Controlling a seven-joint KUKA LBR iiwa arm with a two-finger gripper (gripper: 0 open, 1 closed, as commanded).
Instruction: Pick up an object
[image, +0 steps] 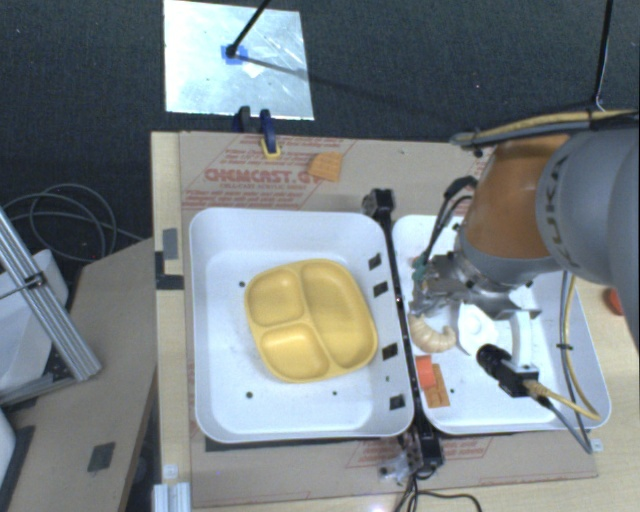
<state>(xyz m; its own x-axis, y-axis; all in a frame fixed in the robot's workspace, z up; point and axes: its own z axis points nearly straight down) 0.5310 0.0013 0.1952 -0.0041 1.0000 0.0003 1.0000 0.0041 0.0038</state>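
I am hanging my gripper (437, 300) low over the right bin (575, 400), close to the wall it shares with the left bin (215, 300). Whether the gripper is parted or closed I cannot tell — my own wrist and the cabling are covering it from above.

Directly under the gripper, touching or nearly so, a pale curved piece (433, 336) is lying — cream and tan, bent like a crescent, its long axis running roughly along the bin's width. A white rounded thing (475, 325) is sitting just beside it, on the side away from the divider. I judge the crescent to be the nearest candidate; the move is turning on dropping straight down, not sideways.

A little farther toward the front of the bin, an orange block (432, 383) is lying flat by the divider, small and rectangular.

Farthest from me, across the divider, a yellow sectioned plate (310, 320) is resting in the middle of the left bin — broad, shallow, hard to pinch.
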